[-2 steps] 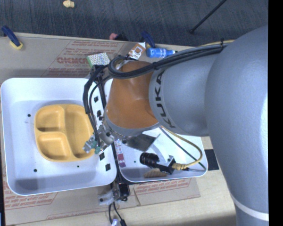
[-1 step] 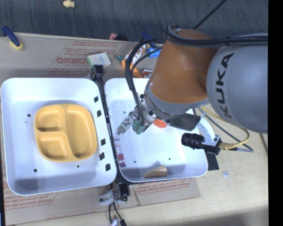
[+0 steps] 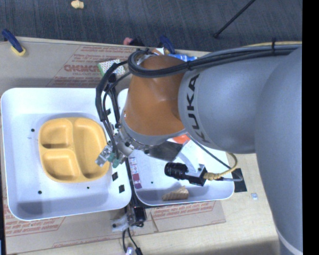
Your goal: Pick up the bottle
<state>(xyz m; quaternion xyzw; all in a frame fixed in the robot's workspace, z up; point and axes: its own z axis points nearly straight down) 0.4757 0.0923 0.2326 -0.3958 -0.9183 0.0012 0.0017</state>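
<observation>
My gripper point(image 3: 108, 157) hangs low over the wall between the two bins, at the right edge of a yellow divided plate point(image 3: 69, 147) that lies in the left bin point(image 3: 21, 195). The tip looks pale and greenish, and I make out nothing held there. My orange-banded wrist covers most of the right bin point(image 3: 223, 193). A small red-orange patch point(image 3: 182, 138) peeks out from under the wrist; I cannot tell what it belongs to.
A brown, bread-like lump point(image 3: 175, 194) lies near the front wall of the right bin. Blue clamps point(image 3: 14, 42) grip the cardboard sheet point(image 3: 69, 70) under the bins. The left bin has bare floor around the plate.
</observation>
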